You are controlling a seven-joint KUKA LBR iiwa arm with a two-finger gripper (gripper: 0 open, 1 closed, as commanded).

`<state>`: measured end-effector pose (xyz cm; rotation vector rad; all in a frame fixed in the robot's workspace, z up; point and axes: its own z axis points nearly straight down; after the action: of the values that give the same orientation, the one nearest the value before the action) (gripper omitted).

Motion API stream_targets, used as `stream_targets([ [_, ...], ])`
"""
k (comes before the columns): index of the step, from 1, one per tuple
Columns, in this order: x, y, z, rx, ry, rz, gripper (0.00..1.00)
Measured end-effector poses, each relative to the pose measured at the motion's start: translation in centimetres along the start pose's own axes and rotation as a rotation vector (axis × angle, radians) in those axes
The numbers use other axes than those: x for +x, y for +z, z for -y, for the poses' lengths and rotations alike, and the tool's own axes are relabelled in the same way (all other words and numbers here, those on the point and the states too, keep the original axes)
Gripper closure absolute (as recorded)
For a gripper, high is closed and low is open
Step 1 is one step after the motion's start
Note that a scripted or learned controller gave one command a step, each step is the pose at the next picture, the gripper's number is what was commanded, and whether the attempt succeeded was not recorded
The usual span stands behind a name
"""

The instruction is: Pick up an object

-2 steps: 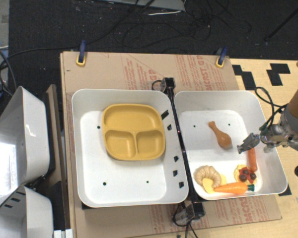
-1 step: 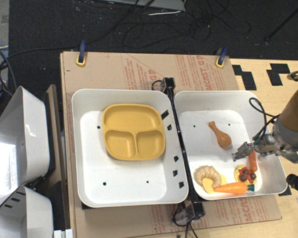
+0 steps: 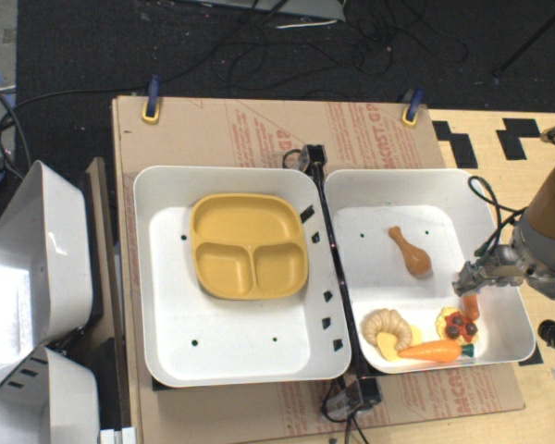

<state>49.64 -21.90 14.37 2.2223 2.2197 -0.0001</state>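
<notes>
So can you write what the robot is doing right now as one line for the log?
gripper: over right bin, above toy pizza | holding: nothing seen | nearby: carrot, croissant, drumstick | left bin: yellow tray

Bright even overhead light, soft shadows, mild glare, slightly grainy

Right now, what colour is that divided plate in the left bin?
The divided plate is mustard yellow all over, seen clearly in the camera view.

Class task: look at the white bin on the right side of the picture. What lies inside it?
Inside the right bin: a drumstick, a croissant, a carrot and a fruit piece, partly covered by the gripper.
</notes>
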Motion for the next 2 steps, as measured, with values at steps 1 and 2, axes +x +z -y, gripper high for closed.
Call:
stream_targets([
  [1, 0.5, -6.0, 0.1, -0.002, -0.004, 0.001, 1.00],
  [2, 0.1, -12.0, -0.7, -0.005, -0.005, 0.003, 1.00],
])
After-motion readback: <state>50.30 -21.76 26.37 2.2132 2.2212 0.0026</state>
